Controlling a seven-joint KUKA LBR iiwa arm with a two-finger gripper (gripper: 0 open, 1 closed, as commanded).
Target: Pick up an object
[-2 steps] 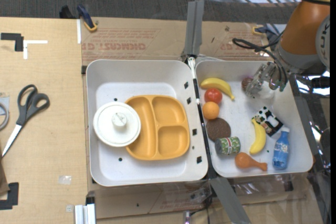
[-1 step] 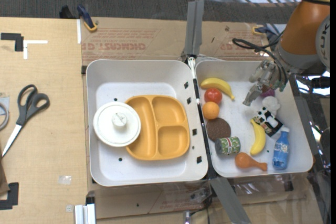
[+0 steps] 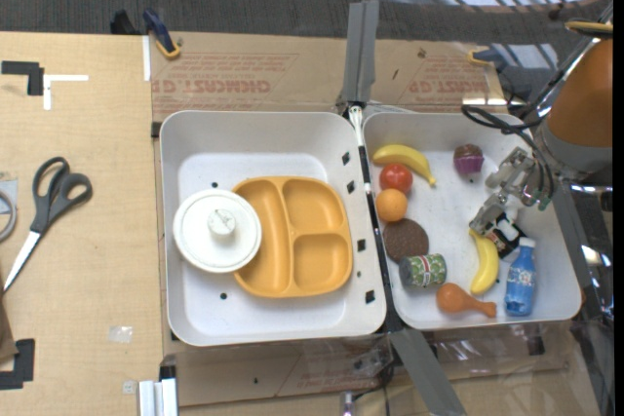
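1. Yellow and curved, the lower banana (image 3: 485,266) lies in the right bin (image 3: 444,200), towards its front right corner, running roughly from back to front.
2. The gripper (image 3: 490,217) hangs at the banana's upper tip, either just beside it or touching it; the slanted view does not settle which. Whether it is open or closed cannot be told, and nothing is seen held in it.
3. Neighbours crowd the fruit. A blue bottle (image 3: 521,280) lies just beside its right flank, an orange drumstick-shaped toy (image 3: 463,300) sits near its lower end, and a green can (image 3: 422,270) lies a little to its left.
4. Handling, as a judgement: it looks like moulded play fruit, so it is probably light, stiff and smooth-skinned. It may slip or roll out of a grip taken at the tapered tip.
5. The better hold is likely across the thick middle, closing on the two long flanks, square to the curve. The left flank has open floor, but the bottle side is tight and the gripper may nudge the bottle there.
6. The pick is not yet made; the banana rests on the bin floor.
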